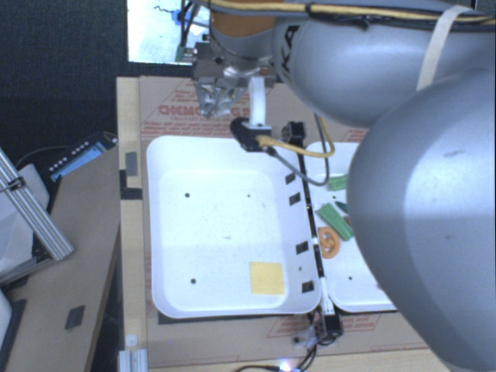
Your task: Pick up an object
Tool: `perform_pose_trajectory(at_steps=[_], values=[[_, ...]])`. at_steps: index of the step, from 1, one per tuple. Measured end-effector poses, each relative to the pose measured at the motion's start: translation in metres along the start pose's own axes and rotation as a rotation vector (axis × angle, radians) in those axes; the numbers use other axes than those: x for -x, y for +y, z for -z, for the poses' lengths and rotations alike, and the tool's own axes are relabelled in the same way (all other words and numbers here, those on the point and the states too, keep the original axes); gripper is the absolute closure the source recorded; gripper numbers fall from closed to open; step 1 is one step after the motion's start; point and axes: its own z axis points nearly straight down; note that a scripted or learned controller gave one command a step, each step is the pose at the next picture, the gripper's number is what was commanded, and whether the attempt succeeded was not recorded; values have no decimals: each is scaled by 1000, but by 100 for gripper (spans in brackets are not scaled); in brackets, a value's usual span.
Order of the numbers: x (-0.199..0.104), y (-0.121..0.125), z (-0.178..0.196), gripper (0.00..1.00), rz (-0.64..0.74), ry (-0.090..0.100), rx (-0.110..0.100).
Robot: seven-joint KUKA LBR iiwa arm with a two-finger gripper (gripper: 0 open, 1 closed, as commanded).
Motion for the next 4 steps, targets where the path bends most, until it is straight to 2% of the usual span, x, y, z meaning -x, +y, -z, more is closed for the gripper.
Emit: perform_pose_trajectory(at_steps=[4], values=[[-2, 3, 126, 100, 5, 2, 0]])
